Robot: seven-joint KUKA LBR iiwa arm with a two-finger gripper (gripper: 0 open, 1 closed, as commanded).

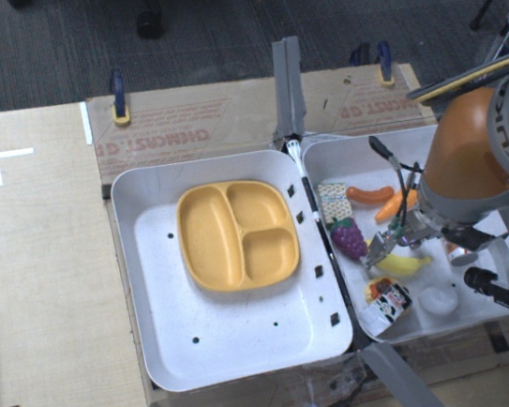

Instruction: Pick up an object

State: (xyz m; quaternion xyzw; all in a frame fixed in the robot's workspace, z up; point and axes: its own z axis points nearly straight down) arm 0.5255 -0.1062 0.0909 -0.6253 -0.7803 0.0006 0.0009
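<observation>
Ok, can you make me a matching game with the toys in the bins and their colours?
Things:
1. divided plate
2. toy grapes
3. toy carrot
4. toy banana

Clues:
A. purple, in the right bin near the wall between the bins
B. yellow, lying just below the gripper
C. yellow-orange, alone in the left bin
D. orange, near the far side of the right bin

Pairs: 1-C, 2-A, 3-D, 4-B
</observation>
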